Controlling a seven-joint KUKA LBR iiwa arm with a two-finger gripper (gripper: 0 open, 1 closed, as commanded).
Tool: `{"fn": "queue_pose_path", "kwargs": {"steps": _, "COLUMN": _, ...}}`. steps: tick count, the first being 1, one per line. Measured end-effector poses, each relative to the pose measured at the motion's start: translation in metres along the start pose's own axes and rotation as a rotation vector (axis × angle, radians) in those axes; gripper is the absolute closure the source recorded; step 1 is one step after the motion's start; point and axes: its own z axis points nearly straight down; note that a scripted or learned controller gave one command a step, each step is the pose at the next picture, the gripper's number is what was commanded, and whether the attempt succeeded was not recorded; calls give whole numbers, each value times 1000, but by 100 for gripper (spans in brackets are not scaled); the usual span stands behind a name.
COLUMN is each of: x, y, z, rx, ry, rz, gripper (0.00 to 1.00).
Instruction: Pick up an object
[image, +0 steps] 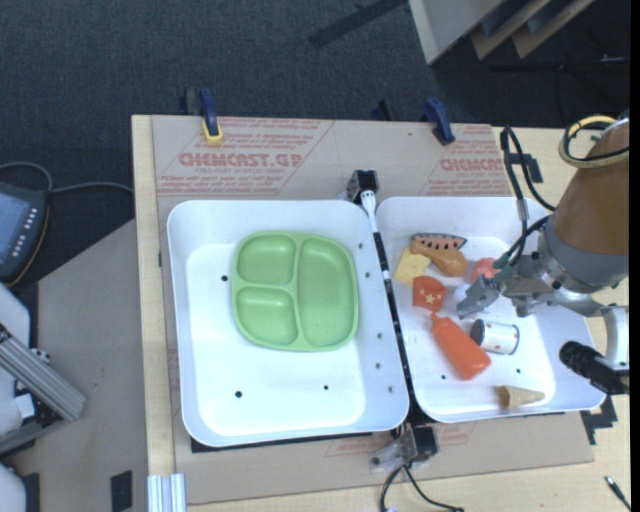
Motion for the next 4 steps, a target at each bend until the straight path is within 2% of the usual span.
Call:
{"fn": "queue_pose_path", "kwargs": {"steps": 1, "x": 0, "y": 3, "z": -6, "rx": -13, "ry": -2, "rz": -3, "gripper": 0}}
{"fn": "queue_pose_path", "kwargs": {"steps": 3, "x": -4, "y": 11, "z": 104, "rx": -6, "ry": 0, "rz": -2, "gripper": 0}}
{"fn": "queue_pose_path", "kwargs": {"steps": 4, "x": -5, "y": 12, "z": 91, "rx": -13, "ry": -2, "rz": -1, "gripper": 100}}
